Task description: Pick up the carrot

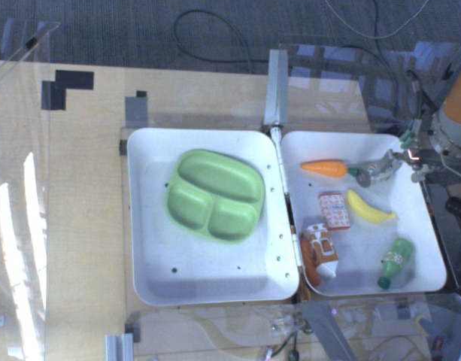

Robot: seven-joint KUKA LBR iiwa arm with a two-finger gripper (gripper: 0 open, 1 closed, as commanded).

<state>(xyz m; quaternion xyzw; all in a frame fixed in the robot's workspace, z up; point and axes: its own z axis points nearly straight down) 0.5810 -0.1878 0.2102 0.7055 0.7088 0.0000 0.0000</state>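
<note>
An orange carrot (pixel 324 168) lies on its side in the far part of the right bin (pixel 418 201), with its green top pointing right. My gripper (pixel 377 170) reaches in low from the right, its tip just right of the carrot's green end. Nothing is lifted; the carrot rests on the bin floor. The arm's orange band (pixel 459 100) sits at the right edge of the camera view.
The right bin also holds a yellow banana (pixel 369 207), a small red-and-white packet (pixel 333 210), a brown-and-white carton (pixel 320 253) and a green bottle (pixel 394 262). A green divided plate (pixel 215 195) lies in the left bin (pixel 151 277). A metal divider (pixel 275 96) runs between the bins.
</note>
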